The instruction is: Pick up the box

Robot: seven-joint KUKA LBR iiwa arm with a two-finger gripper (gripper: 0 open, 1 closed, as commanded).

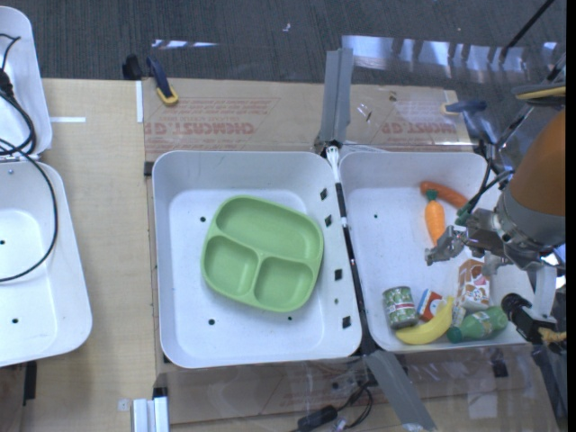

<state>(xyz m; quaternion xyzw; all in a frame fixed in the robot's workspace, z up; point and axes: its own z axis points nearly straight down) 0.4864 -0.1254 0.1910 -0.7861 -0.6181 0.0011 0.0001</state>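
Right bin [387, 196], box [472, 286] just below claw [468, 246]

A green divided plate [263, 253] lies in the middle of the left bin [171, 331]. In the right bin [378, 196], two carrots [436, 219] lie near the far edge; a can [398, 306], a banana [427, 327] and a green bottle [479, 324] sit along the near edge.

The grey arm [540, 187] with its orange band is cut off by the right edge. The arm's tool [468, 252] partly covers the small white-and-brown printed box [474, 286], whose label is too small to read.
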